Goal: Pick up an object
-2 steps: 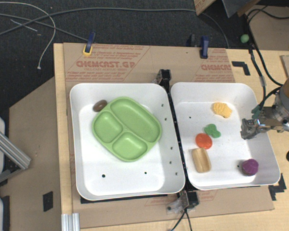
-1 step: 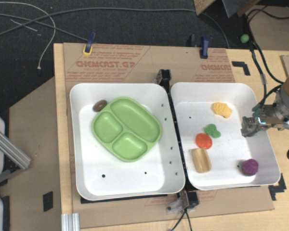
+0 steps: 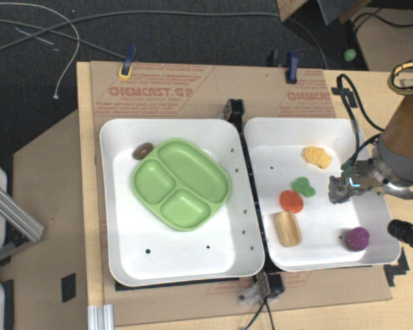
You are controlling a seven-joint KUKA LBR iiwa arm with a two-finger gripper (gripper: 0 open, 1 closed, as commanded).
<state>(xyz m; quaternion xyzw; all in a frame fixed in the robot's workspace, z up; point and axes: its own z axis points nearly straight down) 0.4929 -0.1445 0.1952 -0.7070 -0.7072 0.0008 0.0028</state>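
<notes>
The right bin (image 3: pixel 275 139) holds a yellow lumpy piece (image 3: pixel 318 157), a small green piece (image 3: pixel 303 186), a red-orange round piece (image 3: pixel 291 201), a tan bread-like roll (image 3: pixel 287 228) and a purple round piece (image 3: pixel 357 238). My gripper (image 3: pixel 339 188) hangs over the right part of this bin, just right of the green piece and above the purple one. Nothing shows between its fingers. The left bin (image 3: pixel 124 239) holds a green divided plate (image 3: pixel 182 183) and a small brown piece (image 3: pixel 144 150) by the plate's upper left edge.
A black divider bar (image 3: pixel 248 184) runs between the two bins. The bins rest on a cardboard sheet (image 3: pixel 172 88) held by blue clamps (image 3: pixel 129 60) at the back. Cables (image 3: pixel 351 102) trail from the arm over the right bin's far corner.
</notes>
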